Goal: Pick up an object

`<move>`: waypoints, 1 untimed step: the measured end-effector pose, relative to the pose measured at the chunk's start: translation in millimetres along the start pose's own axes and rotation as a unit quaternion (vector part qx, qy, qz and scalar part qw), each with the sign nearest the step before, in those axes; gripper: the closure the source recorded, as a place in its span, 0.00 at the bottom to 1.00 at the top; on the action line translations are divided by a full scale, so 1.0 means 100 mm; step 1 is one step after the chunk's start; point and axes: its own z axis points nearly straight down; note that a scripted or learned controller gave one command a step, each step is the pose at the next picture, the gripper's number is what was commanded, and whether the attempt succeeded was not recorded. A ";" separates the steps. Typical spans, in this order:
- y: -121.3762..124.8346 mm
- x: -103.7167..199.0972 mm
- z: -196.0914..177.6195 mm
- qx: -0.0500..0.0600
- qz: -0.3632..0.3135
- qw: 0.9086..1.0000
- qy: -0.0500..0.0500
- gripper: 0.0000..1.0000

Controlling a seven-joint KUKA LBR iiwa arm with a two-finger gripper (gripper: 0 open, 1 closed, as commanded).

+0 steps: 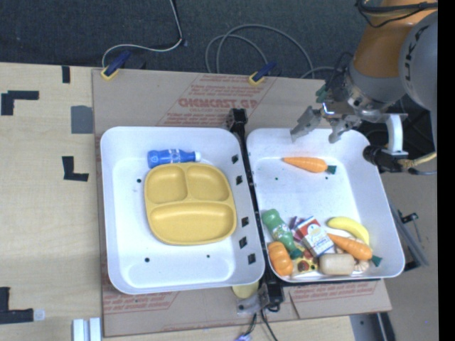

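Gripper: we see the two-finger gripper (318, 127) hanging above the far edge of the right-hand shallow white bin (380, 190), its fingers spread apart with nothing between them.
Arm: the grey arm with its orange band (387, 45) reaches in from the right and stands high over the bin's far right corner.
Nearest target: the small orange toy carrot with a green stub (307, 164) lies alone on the bare floor of the right bin, near the far wall, just below the gripper in the picture and well apart from everything else.
Clutter: a heap sits at the near edge of the same bin, with a yellow toy banana (348, 227), a second orange carrot (350, 246), a green bottle-shaped toy (274, 224), a small red-and-white carton (313, 234) and a pale bread-like roll (337, 264), all touching or overlapping.
Left bin: the other white bin (121, 212) holds a yellow three-compartment plastic plate (190, 202) and, just beyond it, a blue-and-white plastic bottle (170, 157) lying on its side.
Step in hand: we judge this to be the approach, with no object picked yet.
How we would do it well: we would take the lone carrot, since it has free space around it; turn the fingers to straddle its short width, centre over its thicker middle, descend straight to the floor, then close.
Risk: we expect the tapered, rounded body could squirt out if gripped near its tip.
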 end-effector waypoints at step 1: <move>0.29 -0.16 0.75 0.003 0.000 1.000 -0.001 0.00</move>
